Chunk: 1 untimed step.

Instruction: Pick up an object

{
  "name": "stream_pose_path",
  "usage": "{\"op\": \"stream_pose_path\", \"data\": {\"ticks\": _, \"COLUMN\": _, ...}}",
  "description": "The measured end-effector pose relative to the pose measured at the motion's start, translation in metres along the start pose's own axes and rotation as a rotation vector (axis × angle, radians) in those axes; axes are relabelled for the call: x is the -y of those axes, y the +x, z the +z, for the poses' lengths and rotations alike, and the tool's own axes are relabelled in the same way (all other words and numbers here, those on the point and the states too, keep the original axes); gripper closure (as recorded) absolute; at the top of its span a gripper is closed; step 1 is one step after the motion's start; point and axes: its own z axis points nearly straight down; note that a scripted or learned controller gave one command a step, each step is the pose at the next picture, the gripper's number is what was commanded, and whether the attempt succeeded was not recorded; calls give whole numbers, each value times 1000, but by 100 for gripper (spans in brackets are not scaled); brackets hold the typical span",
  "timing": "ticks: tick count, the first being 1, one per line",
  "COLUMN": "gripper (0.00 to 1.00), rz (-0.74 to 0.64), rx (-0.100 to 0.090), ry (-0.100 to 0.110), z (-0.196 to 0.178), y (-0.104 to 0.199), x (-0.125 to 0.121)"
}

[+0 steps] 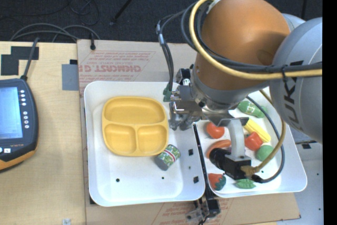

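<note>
The grey arm (308, 76), with its orange band (242, 39), is being seen reaching in from the right, low over the two white bins. The gripper (180, 117) is being held just above the inner walls where the left bin (131, 184) and the right bin (292, 176) are meeting, close to the right edge of a yellow divided plate (134, 126). Whether the gripper is apart or together cannot be told, because its tip is being hidden by its own body.

The objects for picking are being kept in both bins. The plate, with three compartments, is lying flat in the upper part of the left bin. A small can (167, 157) with a green label is lying tilted on its side just beside the lower right corner of the plate, near the inner wall and a little below the gripper.

In the right bin, toy foods are being partly covered by the arm: a red tomato (215, 130), a green piece (250, 109), a yellow corn (257, 129), a red-orange piece (253, 141), a round green piece (265, 152) and a flat green leaf (245, 184) near the lower rim.

Both bins are being carried by a brown cardboard sheet (121, 63) with red print. A teach pendant (13, 118) with a screen is lying on the bench at the left, well apart from the bins.
</note>
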Motion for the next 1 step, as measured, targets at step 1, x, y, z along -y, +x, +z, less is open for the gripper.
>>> {"op": "stream_pose_path", "data": {"ticks": 1, "gripper": 100, "rz": 10, "rx": 1, "ry": -6, "z": -75, "y": -60, "x": 0}}
